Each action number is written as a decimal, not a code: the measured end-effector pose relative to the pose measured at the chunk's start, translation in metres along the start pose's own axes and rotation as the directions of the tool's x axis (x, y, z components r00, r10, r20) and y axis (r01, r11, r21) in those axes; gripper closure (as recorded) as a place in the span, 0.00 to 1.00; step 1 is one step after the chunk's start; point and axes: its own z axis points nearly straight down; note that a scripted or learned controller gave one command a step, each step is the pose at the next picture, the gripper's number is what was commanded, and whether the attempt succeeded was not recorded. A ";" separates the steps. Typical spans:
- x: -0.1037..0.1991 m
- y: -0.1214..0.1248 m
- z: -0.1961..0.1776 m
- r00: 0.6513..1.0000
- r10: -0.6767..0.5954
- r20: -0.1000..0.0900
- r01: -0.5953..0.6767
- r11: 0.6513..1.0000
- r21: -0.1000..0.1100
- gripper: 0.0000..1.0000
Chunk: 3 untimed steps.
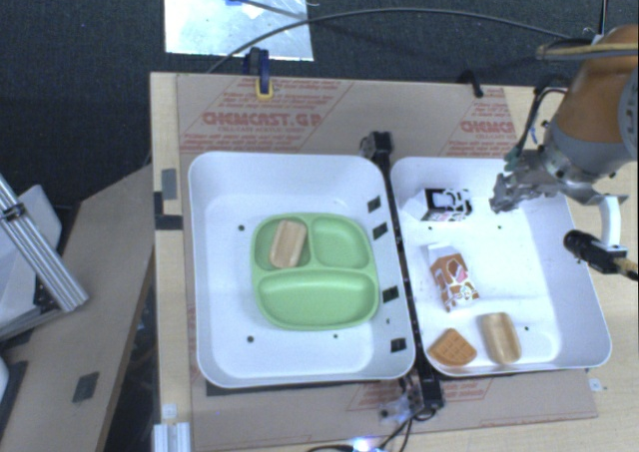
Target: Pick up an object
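Note:
My gripper (507,193) hangs over the far part of the right bin (559,290), just right of a small black-and-white packet (446,203) lying near the bin's back left corner. Nothing shows between the gripper and the bin floor. A small brown-and-white carton (452,277) lies in the middle of the left half of this bin. By the front wall sit a round waffle-like biscuit (452,347) and a tan bread roll (500,336) side by side.
The left bin (225,240) holds a green divided plate (318,295) with a tan bread piece (288,241) in its upper left compartment. A black divider with clips (394,270) runs between the bins. The arm (599,101) reaches in from the upper right.

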 end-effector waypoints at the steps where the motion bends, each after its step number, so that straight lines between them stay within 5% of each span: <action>1: 0.000 0.002 -0.049 1.000 -0.002 0.000 0.002 1.000 0.001 1.00; 2: -0.001 0.004 -0.104 1.000 -0.003 0.000 0.003 1.000 -0.001 1.00; 3: 0.049 -0.011 -0.103 1.000 -0.005 -0.003 0.005 1.000 0.006 1.00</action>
